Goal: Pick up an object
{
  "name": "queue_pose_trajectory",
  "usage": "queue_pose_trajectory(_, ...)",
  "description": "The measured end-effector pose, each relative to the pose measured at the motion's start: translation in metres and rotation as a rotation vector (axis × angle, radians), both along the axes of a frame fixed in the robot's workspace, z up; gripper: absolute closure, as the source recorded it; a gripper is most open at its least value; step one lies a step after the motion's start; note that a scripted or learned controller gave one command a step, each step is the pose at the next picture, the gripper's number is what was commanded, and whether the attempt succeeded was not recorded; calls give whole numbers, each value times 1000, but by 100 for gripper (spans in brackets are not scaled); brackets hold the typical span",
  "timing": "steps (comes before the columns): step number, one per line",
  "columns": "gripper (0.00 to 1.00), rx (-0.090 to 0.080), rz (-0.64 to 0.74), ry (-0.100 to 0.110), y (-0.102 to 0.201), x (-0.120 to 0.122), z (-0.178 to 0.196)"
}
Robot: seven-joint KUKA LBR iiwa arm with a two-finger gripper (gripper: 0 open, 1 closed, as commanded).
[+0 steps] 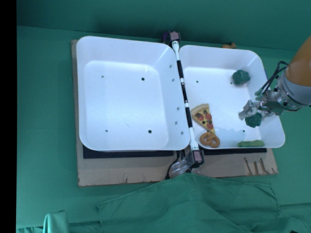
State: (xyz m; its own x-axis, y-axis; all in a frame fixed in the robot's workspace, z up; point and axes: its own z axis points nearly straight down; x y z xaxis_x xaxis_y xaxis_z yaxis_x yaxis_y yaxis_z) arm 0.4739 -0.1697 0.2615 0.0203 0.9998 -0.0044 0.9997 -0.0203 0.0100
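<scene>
The arm (pixel 297 79) enters from the right edge of the camera view and reaches over the right rim of the right bin (pixel 221 59). The hand (pixel 250 113) sits low inside that bin, near its right wall, with a dark green lumpy object (pixel 253 120) (possibly a toy vegetable) directly at its fingertips; whether the fingers are closed on it or merely beside it cannot be determined from this angle. A second dark green lump (pixel 240 76) lies near the bin's upper right corner, well apart from the hand. A pizza slice (pixel 203 117) lies close to the bin's left wall, with a pretzel (pixel 210 140) just below it. A light green elongated piece (pixel 250 143) rests along the bottom edge, beside the lower right corner. The left bin (pixel 92 52) adjoins the right one. Both bins rest on a cardboard sheet (pixel 107 176) laid on the green table (pixel 43 106).
</scene>
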Motion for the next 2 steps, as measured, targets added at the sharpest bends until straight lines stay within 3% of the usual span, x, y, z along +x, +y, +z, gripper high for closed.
queue_pose_trajectory(1,100,0,8,0,1,-2,45)
queue_pose_trajectory(2,100,0,19,0,4,25,71)
